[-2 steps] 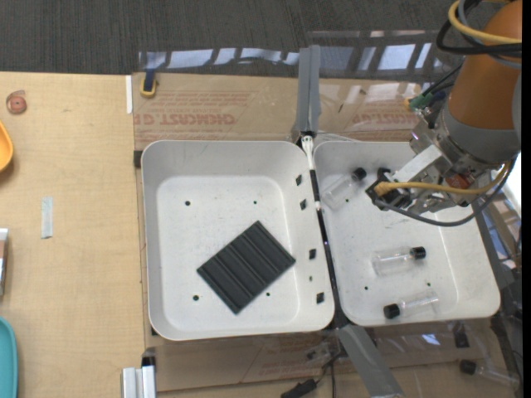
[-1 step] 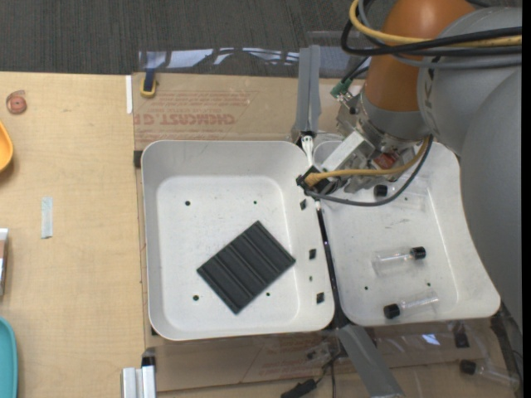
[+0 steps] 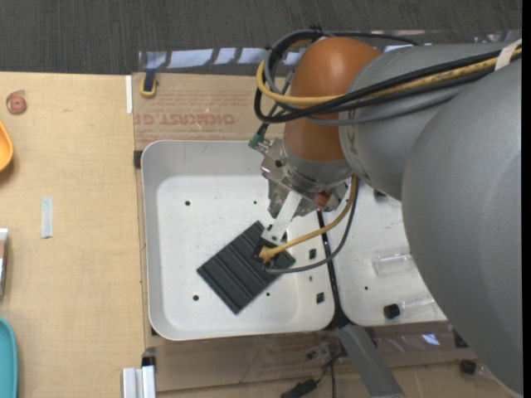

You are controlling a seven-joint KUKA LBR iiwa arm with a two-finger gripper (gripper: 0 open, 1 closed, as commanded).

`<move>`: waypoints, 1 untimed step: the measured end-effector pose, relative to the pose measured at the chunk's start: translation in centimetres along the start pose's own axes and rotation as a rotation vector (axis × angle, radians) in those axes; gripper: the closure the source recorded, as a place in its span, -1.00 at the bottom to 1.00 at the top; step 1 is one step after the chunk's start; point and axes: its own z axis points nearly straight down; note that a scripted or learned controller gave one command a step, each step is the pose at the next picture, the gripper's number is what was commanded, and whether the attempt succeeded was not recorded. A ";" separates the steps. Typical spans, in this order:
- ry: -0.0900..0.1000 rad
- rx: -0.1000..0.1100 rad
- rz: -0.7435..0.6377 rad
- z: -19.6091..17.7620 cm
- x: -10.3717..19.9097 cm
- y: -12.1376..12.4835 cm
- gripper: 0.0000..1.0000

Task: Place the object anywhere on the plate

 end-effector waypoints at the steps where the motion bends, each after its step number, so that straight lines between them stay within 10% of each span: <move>1: 0.000 0.000 0.001 0.0 0.0 0.0 -1.00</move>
